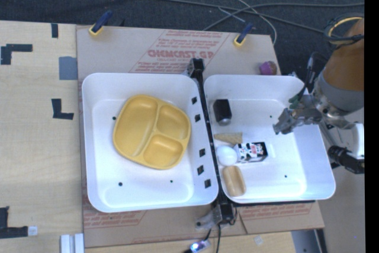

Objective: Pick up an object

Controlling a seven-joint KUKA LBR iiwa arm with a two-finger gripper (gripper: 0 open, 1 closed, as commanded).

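Jaws [283, 126]: state cannot be told, the dark fingertips are too small and blurred. They hang over the right part of the right bin [308, 186], nothing visibly between them. Arm [343, 77] reaches in from the right, wrist angled down and to the left.

Right bin, all along its left side: black cylinder [222, 111] at top; tan wedge [229, 138] below it; white ball [226, 156] just beside a black-and-white patterned toy [253, 151]; tan bread-shaped piece [233, 180] nearest the front wall. All lie apart from the jaws.

Left bin [98, 145]: one yellow divided plate [152, 131], lying flat near the middle.

Purple item [267, 67] on the cardboard behind the right bin.
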